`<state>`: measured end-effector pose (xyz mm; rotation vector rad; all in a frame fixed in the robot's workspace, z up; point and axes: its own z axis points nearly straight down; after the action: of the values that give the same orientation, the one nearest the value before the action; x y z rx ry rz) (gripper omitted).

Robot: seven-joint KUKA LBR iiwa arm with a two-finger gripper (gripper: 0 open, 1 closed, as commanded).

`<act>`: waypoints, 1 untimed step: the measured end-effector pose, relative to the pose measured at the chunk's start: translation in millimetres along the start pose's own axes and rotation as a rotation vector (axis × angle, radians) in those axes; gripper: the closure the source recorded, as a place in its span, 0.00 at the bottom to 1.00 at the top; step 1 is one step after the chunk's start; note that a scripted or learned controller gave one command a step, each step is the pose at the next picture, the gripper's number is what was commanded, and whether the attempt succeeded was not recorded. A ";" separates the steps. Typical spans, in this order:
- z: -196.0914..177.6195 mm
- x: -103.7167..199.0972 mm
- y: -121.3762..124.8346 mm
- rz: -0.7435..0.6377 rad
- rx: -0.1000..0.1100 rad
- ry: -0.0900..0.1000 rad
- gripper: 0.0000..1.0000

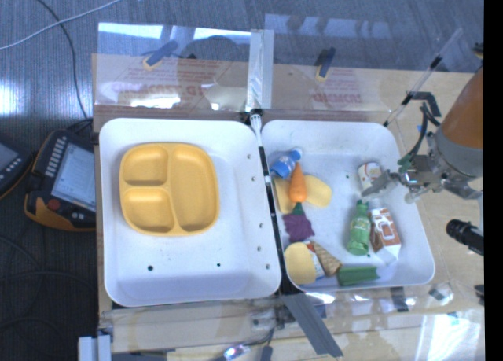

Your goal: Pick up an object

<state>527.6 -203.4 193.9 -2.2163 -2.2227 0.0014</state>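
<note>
The right bin (338,135) holds several small objects. A blue bottle (284,164), an orange carrot (298,184) and a flat yellow piece (317,190) lie at its left. Purple grapes (298,226), a yellow lemon (299,261), an ice-cream cone (327,258) and a dark green piece (357,274) sit toward the front. A green bottle (358,228) lies beside a red and white carton (384,230). A small white can (369,171) rests near the right wall. My gripper (402,177) hangs over the bin's right rim, just right of the can, with nothing seen in it.
The left bin (189,273) carries a yellow divided plate (169,188). A low wall (267,194) separates the two bins. Clear plastic panels (181,60) stand behind them. A teach pendant (67,182) lies on the floor at far left.
</note>
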 end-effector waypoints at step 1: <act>97.5 -2.1 -6.7 0.022 -0.005 0.002 0.00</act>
<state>520.6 -205.4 96.4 -2.2426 -2.1995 -0.0068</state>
